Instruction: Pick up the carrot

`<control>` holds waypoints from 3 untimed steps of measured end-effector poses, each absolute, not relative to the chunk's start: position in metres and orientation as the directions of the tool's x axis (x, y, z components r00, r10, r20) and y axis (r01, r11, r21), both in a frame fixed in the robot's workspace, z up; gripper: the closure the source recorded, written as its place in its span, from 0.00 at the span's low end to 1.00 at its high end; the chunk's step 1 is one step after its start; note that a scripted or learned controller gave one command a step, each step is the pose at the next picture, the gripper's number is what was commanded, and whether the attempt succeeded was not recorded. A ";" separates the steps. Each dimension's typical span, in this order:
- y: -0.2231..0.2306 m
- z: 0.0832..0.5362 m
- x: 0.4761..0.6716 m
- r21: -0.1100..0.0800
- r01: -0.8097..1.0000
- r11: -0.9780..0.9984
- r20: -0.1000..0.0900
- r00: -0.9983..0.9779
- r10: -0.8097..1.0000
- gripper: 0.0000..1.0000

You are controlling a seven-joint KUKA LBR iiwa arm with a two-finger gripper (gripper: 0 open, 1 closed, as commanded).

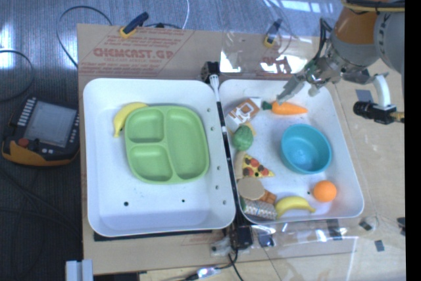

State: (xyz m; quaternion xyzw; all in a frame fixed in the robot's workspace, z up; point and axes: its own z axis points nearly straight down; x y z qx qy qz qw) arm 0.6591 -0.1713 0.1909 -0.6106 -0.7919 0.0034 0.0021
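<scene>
Carrot (289, 108): lying at the far end of the right bin (348, 174), left of centre, leaf end pointing left.
Gripper (287, 94): just above the carrot, angled down-left; grip state cannot be told.
Bowl (305, 149): blue, near side of the carrot.

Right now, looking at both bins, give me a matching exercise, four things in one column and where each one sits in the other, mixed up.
Things:
1. carrot
2. green divided plate
3. blue bowl
4. orange ball

Places:
A. left bin, middle
B. right bin, far end, just under the gripper
C. right bin, near right corner
D. right bin, middle, right of the pizza slice

Pairs: 1-B, 2-A, 3-D, 4-C
</scene>
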 end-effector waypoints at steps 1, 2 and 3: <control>-0.177 0.096 0.664 0.003 0.978 0.210 -0.006 -0.210 0.978 0.00; -0.176 0.105 0.664 0.004 0.977 0.211 -0.007 -0.211 0.977 1.00; -0.065 0.206 0.653 0.013 0.974 0.228 -0.002 -0.228 0.974 1.00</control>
